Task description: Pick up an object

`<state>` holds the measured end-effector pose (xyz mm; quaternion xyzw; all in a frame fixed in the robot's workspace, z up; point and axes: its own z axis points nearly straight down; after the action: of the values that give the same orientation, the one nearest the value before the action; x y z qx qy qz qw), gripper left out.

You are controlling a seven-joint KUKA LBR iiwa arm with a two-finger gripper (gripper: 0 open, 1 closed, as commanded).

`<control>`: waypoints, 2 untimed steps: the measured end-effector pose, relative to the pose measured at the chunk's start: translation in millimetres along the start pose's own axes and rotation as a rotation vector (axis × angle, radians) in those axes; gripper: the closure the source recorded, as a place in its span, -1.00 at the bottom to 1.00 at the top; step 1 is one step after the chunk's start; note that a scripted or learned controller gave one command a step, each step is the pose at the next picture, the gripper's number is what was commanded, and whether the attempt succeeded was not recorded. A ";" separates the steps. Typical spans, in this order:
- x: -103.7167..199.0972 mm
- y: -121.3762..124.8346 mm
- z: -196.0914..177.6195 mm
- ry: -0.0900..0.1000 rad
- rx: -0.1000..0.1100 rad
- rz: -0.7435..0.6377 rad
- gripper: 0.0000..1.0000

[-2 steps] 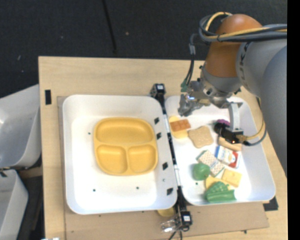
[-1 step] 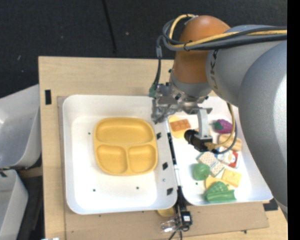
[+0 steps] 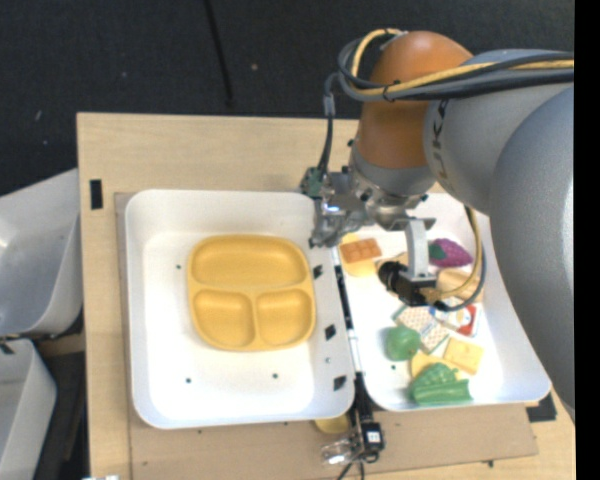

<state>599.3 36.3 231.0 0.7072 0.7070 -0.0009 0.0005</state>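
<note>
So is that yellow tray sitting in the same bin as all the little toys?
No, the yellow tray lies alone in the left bin, while the small toys, like the green one, sit in the right bin.

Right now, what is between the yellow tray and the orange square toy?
In the camera view, the two bins' touching white rims lie between the yellow tray and the orange square toy, with black clips along them. Bare white bin floor flanks them.

grey, rounded arm (image 3: 525, 158) with an orange band (image 3: 405, 108) above the wrist. black and yellow cables (image 3: 450, 73) looped over the orange part. dark metal gripper (image 3: 365, 223) mount beneath, with thin black wires trailing beside it.
</note>
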 end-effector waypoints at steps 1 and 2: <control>2.9 -57.1 -70.5 0.003 -0.004 -0.004 1.00; -30.1 -111.1 -121.8 0.002 -0.004 0.001 1.00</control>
<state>488.2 6.5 352.9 0.7076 0.7066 0.0014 0.0013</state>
